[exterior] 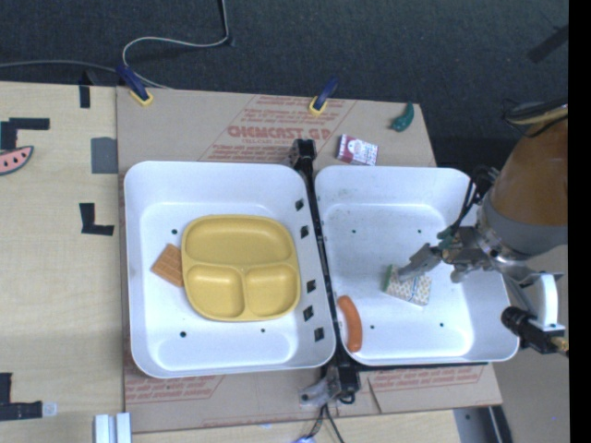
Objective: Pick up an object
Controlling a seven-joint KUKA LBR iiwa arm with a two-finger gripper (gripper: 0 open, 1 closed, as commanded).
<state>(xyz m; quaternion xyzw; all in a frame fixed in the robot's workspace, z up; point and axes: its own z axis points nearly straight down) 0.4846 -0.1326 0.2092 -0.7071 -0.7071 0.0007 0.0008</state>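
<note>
Lying beside the fingers [413,268]: a patterned packet [410,287], right bin [397,185].

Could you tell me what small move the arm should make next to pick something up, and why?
Probably a short descent straight onto the small patterned packet in the right bin. The hand sits at the packet's upper edge, nearer to it than to the orange sausage lying by the bin's left wall. Nothing visibly sits between its fingers yet.

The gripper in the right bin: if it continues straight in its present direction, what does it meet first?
Probably the small speckled packet: the gripper points left and down at it, right beside it. Depth is unclear.
</note>
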